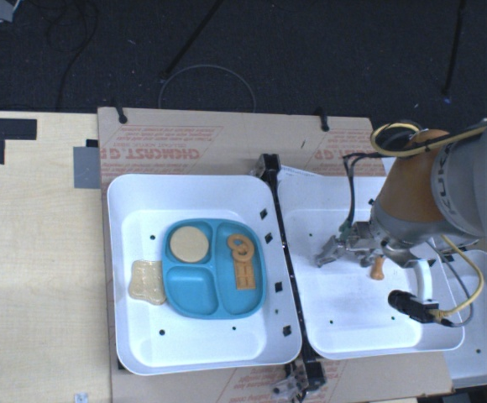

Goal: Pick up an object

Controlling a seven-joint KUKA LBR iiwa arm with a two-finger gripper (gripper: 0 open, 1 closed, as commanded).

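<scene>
My gripper [334, 251] hangs low over the right bin [344, 326], near its left-middle part, with the grey arm and its orange band [411, 187] behind it on the right. A small orange piece [378, 268] lies just right of the gripper, close under the wrist. In the left bin [134, 326] a blue divided plate [201, 296] holds a round tan disc [189, 243] and an orange key-shaped toy [242, 261]. Against the plate's left edge rests a pale beige toast-like piece [147, 281].
A black ridge [281, 259] divides the two bins. A black part on a cable [413, 306] hangs over the right bin's lower right. Yellow and black cables [395, 137] loop around the wrist. Cardboard [227, 145] lies under the bins.
</scene>
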